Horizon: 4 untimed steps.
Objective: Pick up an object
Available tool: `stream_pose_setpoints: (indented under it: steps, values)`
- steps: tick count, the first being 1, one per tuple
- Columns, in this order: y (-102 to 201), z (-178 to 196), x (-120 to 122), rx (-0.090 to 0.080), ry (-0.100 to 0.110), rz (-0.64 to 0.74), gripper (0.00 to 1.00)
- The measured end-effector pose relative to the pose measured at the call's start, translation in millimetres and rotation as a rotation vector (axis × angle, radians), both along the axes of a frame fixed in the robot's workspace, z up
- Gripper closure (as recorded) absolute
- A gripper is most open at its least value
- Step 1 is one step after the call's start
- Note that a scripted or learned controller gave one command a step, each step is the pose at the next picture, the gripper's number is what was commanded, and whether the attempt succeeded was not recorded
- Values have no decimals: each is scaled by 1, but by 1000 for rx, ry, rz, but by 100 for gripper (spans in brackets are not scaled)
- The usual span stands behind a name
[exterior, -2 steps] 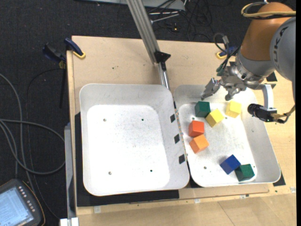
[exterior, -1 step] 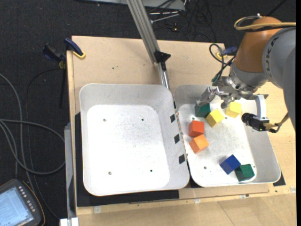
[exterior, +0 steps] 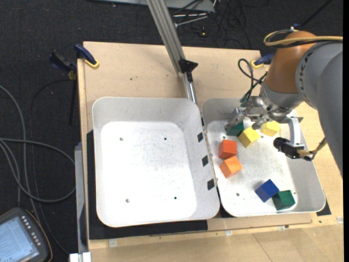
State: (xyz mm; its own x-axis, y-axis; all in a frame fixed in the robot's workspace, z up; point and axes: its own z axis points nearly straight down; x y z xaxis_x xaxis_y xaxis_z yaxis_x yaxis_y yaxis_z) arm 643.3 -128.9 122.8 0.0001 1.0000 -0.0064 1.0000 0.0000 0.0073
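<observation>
The right bin (exterior: 305,173) holds several small blocks. A dark green block (exterior: 235,129), a yellow block (exterior: 248,137) and a second yellow block (exterior: 270,127) lie close together at its far end. My gripper (exterior: 248,115) hangs low over that cluster, just above the dark green and yellow blocks, and the wrist hides its tip. An orange-red block (exterior: 228,148) and an orange block (exterior: 231,166) sit near the bin's left wall. A blue block (exterior: 266,190) and a green block (exterior: 283,199) rest at the near right.
The left bin (exterior: 109,119) stands beside the right one, across a shared divider with black clips (exterior: 205,160). A metal pole (exterior: 166,29) slants over the bench's far side. A black fitting (exterior: 284,146) juts from the arm over the right bin.
</observation>
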Motion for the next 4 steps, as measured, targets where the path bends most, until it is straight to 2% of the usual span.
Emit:
stream_pose_setpoints:
  steps: [1,2,3,4]
  values:
    - [1,13,2,1,-6,1,100]
    - [-1,57,0,5,1,0,100]
    - [7,110,-5,4,-1,3,100]
    - [1,155,-3,4,0,3,100]
